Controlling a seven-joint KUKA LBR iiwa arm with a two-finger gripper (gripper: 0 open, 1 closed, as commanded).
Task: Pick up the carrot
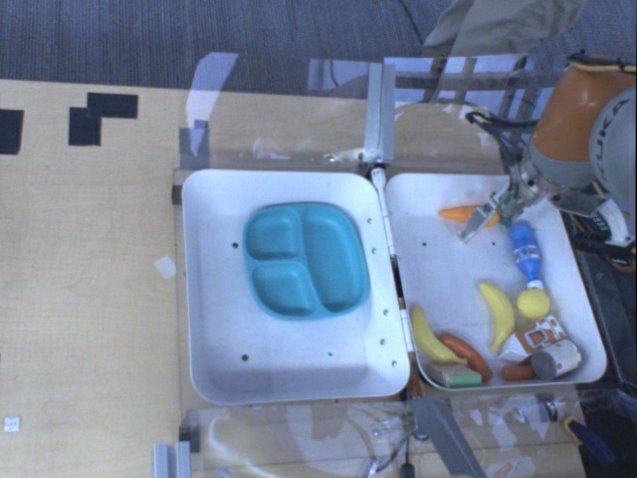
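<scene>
right white bin [587,297] near edge: small carton [547,342], 2 red sausages [468,355], green block [460,376], yellow banana [430,337] | mid: second banana [498,315], yellow lemon [533,303], blue-capped bottle [525,252] | far edge: small orange carrot [460,213], gripper [481,221] touching it, jaw state cannot tell | left white bin [214,297]: blue divided plastic tray [304,259]

Grey carpet floor [149,18]; pale wood bench [80,267].

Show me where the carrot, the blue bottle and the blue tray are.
carrot [456,213], camera view, its bare left half.
blue bottle [526,254], camera view, mid-body.
blue tray [333,257], camera view, its right compartment.
</scene>
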